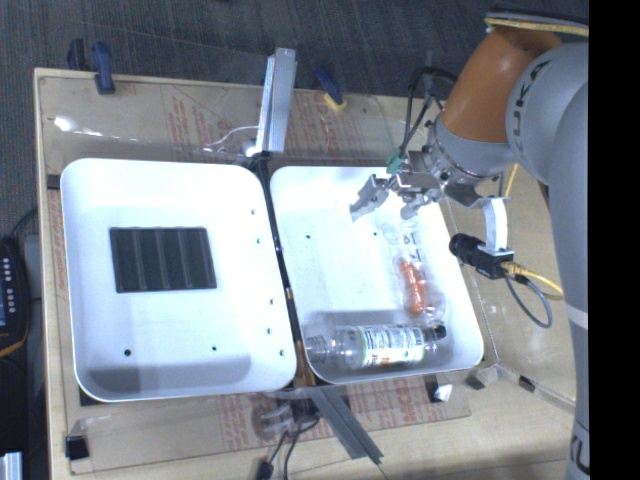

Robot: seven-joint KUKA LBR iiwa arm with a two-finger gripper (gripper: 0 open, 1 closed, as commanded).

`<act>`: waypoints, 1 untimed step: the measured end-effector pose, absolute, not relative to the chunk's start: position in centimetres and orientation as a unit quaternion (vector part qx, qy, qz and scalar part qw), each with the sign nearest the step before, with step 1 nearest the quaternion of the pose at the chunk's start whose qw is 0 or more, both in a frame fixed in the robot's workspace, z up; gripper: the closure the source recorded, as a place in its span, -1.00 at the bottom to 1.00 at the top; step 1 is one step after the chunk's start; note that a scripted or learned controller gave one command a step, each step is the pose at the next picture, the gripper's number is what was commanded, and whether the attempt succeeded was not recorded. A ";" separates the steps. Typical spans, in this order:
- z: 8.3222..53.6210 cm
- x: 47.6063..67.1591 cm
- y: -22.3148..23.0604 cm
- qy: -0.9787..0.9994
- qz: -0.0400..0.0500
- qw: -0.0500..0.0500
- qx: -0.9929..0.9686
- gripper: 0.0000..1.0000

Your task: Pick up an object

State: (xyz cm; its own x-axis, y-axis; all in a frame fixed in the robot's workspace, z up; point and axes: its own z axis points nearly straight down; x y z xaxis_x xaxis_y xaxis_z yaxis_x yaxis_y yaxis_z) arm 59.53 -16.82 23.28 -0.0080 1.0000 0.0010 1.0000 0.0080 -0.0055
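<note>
My gripper [388, 200] hangs over the upper part of the right bin [330, 268], its two fingers spread apart and open, with nothing between them. Just below it lies a clear packet with an orange item inside [414, 280], stretching down along the bin's right side. A clear plastic bottle with a dark cap [375, 346] lies on its side along the bin's near wall. In the left bin [100, 348] a dark ribbed rectangular block [162, 259] lies flat.
The grey arm with its orange band [490, 88] reaches in from the upper right. A metal post [274, 103] stands behind the seam between the bins. Cables and a black connector [480, 255] hang beside the right bin's right wall.
</note>
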 end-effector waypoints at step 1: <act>19.4 56.0 -21.1 -0.703 0.002 0.001 -0.711 -1.00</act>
State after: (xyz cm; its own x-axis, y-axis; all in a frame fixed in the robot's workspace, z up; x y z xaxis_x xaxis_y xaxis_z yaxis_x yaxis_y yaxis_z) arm 56.04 -21.10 19.40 0.0121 0.9999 -0.0004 0.9999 -0.0121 -0.0045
